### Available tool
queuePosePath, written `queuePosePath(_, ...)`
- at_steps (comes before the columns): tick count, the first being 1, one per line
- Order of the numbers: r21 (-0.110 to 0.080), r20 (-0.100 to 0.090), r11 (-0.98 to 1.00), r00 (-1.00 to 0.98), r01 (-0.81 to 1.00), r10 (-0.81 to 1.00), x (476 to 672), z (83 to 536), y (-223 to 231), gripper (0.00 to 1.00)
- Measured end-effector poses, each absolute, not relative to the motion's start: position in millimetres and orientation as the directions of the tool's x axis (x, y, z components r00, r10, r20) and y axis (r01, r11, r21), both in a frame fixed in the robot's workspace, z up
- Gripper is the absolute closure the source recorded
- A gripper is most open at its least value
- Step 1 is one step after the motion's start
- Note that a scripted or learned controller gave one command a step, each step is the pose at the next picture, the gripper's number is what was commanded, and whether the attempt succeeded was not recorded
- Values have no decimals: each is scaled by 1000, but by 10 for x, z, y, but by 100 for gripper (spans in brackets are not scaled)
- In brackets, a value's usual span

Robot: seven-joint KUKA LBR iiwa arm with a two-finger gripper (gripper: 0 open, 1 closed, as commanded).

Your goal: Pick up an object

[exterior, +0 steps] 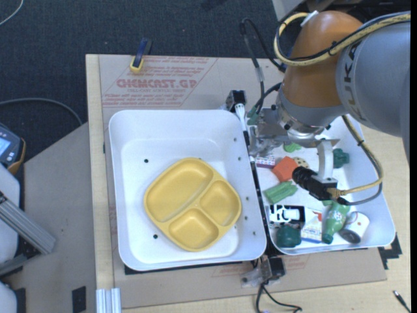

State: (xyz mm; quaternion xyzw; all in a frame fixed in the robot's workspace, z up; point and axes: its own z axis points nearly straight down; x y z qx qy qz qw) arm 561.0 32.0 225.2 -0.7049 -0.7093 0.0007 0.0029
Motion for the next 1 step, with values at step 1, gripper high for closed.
queuePosePath(1,-5,2,5,-5,1000,1000,5413,2221,899,100)
